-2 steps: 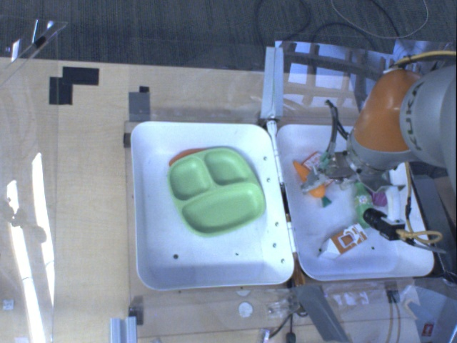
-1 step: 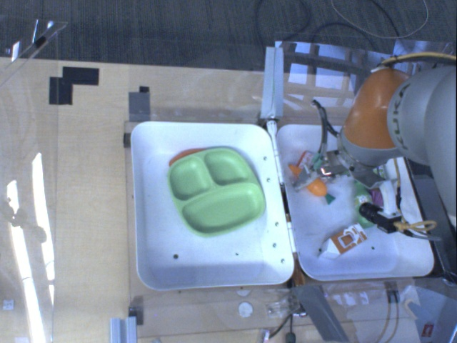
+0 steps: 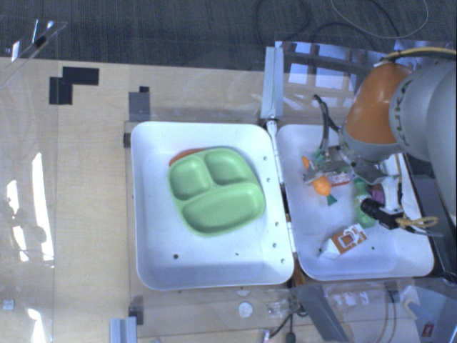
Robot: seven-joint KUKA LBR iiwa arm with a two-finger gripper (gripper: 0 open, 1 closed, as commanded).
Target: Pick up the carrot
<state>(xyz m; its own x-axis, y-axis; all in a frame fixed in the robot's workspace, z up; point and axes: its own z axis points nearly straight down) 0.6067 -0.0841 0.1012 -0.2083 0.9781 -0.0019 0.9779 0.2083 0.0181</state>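
Gripper (image 3: 334,168) hangs just over the carrot (image 3: 322,186) in the right bin (image 3: 410,263); its finger state cannot be told. Crowding clutter could spoil the grasp.

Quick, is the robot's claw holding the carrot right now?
Gripper: cannot be told. It sits low in the right bin, just above the carrot.

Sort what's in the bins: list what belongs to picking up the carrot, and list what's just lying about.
For the job:
- carrot, orange, in the right bin
- gripper, just above it

Lying about:
- green divided plate in the left bin
- small brown-and-white carton
- green pieces beside the carrot
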